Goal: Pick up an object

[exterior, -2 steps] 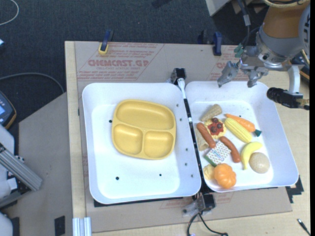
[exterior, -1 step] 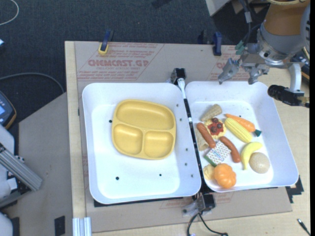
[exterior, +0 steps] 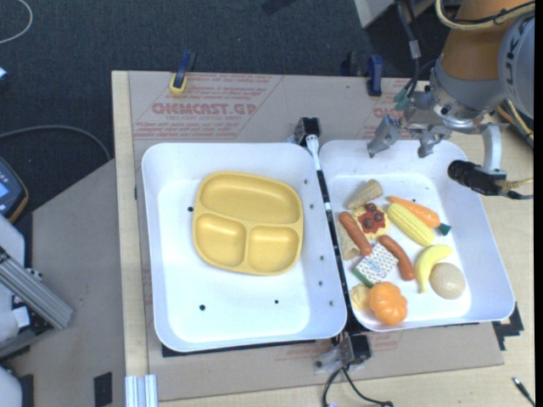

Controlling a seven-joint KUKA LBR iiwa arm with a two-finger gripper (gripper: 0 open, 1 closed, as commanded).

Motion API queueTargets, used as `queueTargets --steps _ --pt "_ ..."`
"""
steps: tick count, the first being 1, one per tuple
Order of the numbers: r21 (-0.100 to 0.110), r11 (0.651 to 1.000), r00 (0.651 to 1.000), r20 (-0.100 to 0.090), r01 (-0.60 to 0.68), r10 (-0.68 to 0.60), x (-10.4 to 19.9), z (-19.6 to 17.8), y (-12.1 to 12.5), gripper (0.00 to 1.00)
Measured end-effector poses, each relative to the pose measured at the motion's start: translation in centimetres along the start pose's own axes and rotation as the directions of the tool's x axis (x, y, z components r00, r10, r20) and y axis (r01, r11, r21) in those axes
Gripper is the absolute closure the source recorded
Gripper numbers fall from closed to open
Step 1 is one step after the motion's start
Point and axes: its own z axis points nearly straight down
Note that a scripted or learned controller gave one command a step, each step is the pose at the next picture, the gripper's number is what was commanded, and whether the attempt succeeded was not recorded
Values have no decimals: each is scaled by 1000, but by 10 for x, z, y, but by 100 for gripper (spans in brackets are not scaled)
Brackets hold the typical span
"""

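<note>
Camera view: the gripper (exterior: 405, 140) is seen at upper right, above the far rim of the right bin (exterior: 490, 253), its fingers spread and holding nothing. Toy food (corn (exterior: 410, 221), banana (exterior: 431, 262), orange (exterior: 388, 303)) is heaped in that bin. A yellow tray (exterior: 248, 222) is set in the left bin (exterior: 170, 253).

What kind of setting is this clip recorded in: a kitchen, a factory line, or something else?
Most likely a robotics lab bench. Two white bins are fixed on a clamped board, one holding a yellow divided plate, the other toy food, with loose cables on dark carpet and the gripper overhead.
</note>
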Motion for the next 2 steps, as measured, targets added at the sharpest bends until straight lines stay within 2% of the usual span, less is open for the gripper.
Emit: queueTargets --steps 2 --pt "1 1000 1000 0 0 0 -9 94 9 0"
